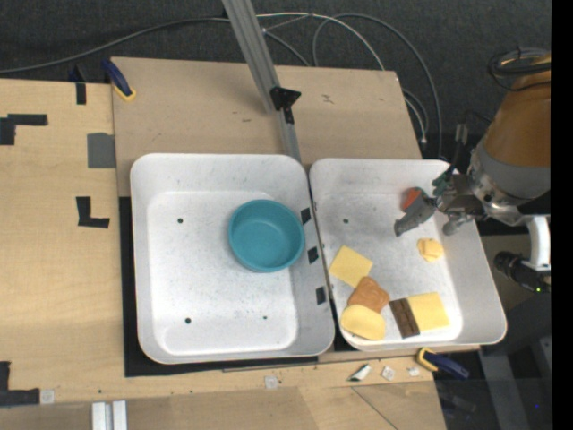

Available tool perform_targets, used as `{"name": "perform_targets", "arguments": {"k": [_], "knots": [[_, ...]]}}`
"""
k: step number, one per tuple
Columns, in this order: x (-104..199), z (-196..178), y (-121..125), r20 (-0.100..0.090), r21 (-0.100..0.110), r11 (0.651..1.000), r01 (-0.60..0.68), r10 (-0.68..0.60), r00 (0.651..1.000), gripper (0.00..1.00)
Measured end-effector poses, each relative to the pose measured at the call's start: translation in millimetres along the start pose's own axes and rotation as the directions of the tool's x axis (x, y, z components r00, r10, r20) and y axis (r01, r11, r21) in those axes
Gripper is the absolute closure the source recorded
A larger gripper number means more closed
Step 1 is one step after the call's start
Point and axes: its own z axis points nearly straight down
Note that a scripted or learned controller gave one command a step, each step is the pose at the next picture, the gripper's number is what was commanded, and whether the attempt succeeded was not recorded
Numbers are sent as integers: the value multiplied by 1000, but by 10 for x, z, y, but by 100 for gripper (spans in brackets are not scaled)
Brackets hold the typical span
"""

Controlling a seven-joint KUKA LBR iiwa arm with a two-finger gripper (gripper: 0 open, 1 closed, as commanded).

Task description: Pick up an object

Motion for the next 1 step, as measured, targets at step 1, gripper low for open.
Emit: {"name": "perform_targets", "arguments": {"k": [1], "knots": [[-2,-1,0,0,0,1000,0,0,1000,0]]}}
